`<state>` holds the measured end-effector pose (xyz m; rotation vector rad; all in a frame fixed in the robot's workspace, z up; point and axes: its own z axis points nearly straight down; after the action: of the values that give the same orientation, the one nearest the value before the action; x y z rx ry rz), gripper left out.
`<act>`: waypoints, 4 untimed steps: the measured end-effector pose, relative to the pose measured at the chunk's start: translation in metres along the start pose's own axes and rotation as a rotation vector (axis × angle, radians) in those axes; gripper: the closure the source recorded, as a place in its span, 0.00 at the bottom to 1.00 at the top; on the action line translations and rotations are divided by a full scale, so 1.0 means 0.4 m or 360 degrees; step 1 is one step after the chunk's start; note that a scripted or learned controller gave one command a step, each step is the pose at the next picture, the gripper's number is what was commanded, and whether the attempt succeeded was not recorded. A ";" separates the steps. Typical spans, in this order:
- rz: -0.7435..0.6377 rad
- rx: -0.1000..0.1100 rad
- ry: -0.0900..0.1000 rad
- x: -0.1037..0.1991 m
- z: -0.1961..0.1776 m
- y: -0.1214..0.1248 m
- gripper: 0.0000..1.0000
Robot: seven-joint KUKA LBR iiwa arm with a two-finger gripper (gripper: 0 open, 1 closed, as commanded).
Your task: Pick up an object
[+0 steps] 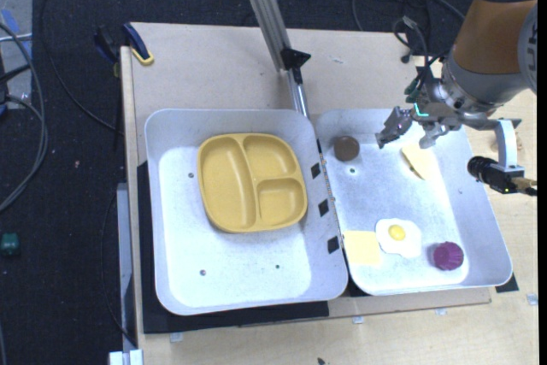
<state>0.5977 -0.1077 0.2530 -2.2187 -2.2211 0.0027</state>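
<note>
Toys lie scattered in the right bin [479, 209]: a brown puck [346, 149] near its back left corner, a pale yellow wedge [418, 160] toward the back, a flat yellow slice [361, 248] at the front left, a fried egg [398, 237] just beside the slice, and a purple lump [448, 256] near the egg. The left bin [171, 184] carries a yellow divided plate [252, 182]. The gripper [410, 128] hangs over the back of the right bin, just above the wedge, with the puck off to its left. Its fingers look apart, with nothing between them, though they are small from where I stand.

The wedge seems the likely pick. It looks like light, stiff plastic, smooth enough to slip, and not fragile. I would take it across its narrow width, pinching the two long sides near the middle. The egg and slice lie too flat for an easy grip; the puck or lump would offer taller sides.
</note>
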 end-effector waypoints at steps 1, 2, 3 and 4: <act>0.0000 -0.0004 -0.0001 0.000 -0.003 0.002 0.00; 0.0002 0.0001 -0.0001 -0.003 0.105 -0.003 0.00; 0.0004 0.0005 0.0000 -0.012 0.251 -0.026 0.00; 0.0003 0.0003 0.0000 -0.010 0.386 -0.028 0.00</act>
<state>0.5860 -0.1117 0.0987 -2.2195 -2.2180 0.0047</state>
